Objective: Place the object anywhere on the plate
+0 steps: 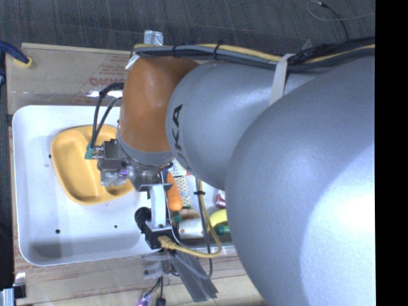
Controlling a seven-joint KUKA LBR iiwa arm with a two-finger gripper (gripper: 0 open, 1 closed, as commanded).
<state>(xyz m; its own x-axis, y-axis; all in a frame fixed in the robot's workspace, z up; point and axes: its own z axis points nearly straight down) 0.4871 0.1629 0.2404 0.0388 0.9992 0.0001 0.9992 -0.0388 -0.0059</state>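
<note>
A yellow plate (73, 161) lies in the left white bin (38, 190), toward its upper middle. My gripper (115, 174) hangs over the plate's right edge, below the orange wrist band. The wrist hides its tip, and whether anything is in it cannot be made out. In the strip of the right bin that shows under the arm lie an orange carrot-like object (173, 196), a yellow object (218, 218) and a white patterned piece (183, 187).
The grey arm (287, 171) covers most of the right bin and the right half of the view. A small dark red thing (220, 200) peeks out beside the arm. Brown board (70, 65) frames the bins at the back.
</note>
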